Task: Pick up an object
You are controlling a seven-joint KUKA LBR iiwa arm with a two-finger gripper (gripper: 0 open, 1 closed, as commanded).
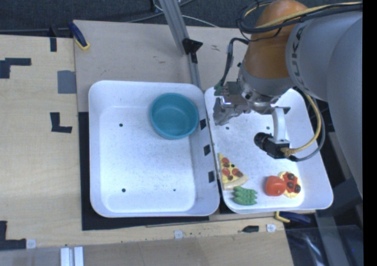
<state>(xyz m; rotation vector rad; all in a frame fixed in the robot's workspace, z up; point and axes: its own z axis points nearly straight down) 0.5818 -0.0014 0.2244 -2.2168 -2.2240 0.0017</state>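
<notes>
On the pale wooden worktop (35, 141) sit two shallow white bins side by side. The left bin (118, 188) carries one thing: a round blue bowl (174, 115), upright, its inside the same teal-blue, resting in the far right part of that bin, close to the wall shared with its neighbour.

The right bin (312, 158) carries four small toy foods, all gathered along its near edge. Just beside the dividing wall lies one pizza slice (230, 171), yellow with red dots, and touching its near end is one bumpy green piece (245, 196). A little further right is one red tomato-like piece (274, 186), touching one yellow piece with dark and red spots (290, 183).

Above the far part of the right bin hangs the grey arm with its orange band (272, 35). The gripper (222, 111) sits near the far left of this bin, well apart from the toy foods; nothing shows between its fingers, and how wide they stand I cannot tell.
</notes>
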